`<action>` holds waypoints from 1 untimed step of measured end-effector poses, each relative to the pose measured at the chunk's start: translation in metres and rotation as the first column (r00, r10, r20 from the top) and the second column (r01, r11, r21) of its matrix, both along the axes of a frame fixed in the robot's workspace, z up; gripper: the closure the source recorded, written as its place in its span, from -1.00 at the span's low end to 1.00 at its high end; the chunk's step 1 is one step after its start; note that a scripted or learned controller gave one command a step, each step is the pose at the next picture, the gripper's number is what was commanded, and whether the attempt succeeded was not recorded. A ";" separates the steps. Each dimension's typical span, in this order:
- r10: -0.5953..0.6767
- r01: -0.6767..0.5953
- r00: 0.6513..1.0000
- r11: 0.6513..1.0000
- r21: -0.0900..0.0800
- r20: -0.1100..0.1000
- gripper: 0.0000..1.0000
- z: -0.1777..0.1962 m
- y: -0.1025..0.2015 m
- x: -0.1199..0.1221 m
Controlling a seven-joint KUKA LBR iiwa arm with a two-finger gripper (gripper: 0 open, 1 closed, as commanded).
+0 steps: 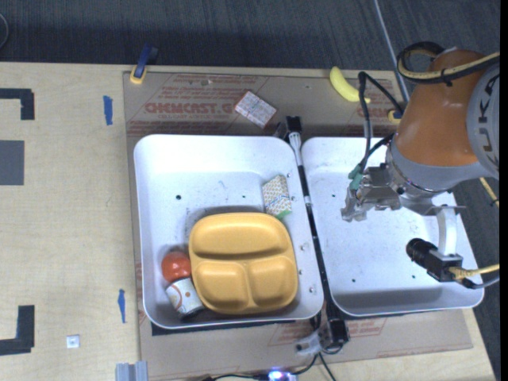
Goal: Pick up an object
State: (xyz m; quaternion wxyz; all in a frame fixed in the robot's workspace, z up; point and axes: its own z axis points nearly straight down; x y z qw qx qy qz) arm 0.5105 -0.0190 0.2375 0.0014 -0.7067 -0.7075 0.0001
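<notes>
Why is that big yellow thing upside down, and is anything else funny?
The yellow tray in the left bin lies bottom up, leaning on a small orange and white toy. A small patterned packet and a yellow object lie outside the bins, on the board behind them.

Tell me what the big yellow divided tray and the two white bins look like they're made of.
The yellow three-compartment tray looks like moulded plastic: smooth, rounded edges, soft sheen. The two shallow white bins seem thin formed plastic, or possibly painted metal; matte, scuffed and speckled.
</notes>
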 end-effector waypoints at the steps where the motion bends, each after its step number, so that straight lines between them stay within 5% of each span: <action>1: -0.001 0.001 1.000 1.000 -0.001 0.001 1.00 -0.017 -0.018 -0.031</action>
